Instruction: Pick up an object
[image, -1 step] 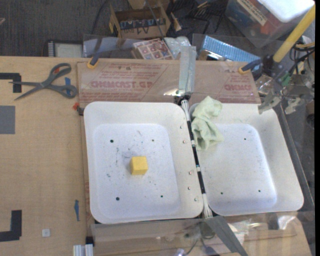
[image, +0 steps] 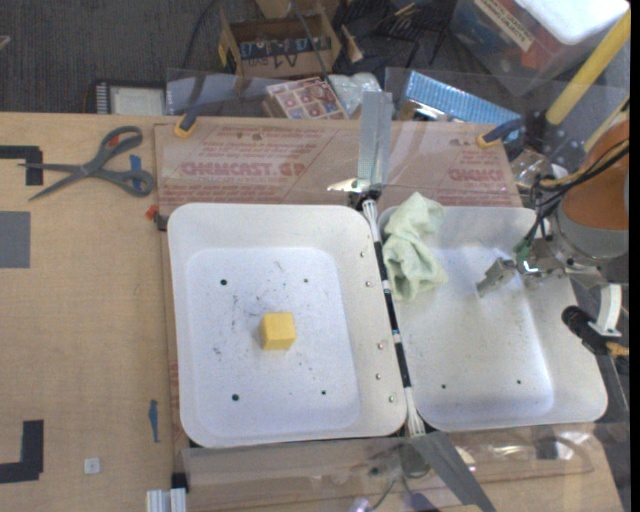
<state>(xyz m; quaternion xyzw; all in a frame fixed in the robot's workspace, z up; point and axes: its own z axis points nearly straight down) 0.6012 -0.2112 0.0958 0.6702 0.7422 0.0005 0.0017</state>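
Camera view has the gripper (image: 497, 274) over the right bin (image: 520, 385), right of center. Its jaws look slightly spread with nothing between them, though it's small and blurry. The yellow cube (image: 279, 331) sits mid-left bin (image: 200, 240), and a pale green cloth (image: 413, 248) drapes the divider.

the grey arm (image: 590, 215) reaches in from the right, its gripper (image: 497, 275) hanging low, pointing left.
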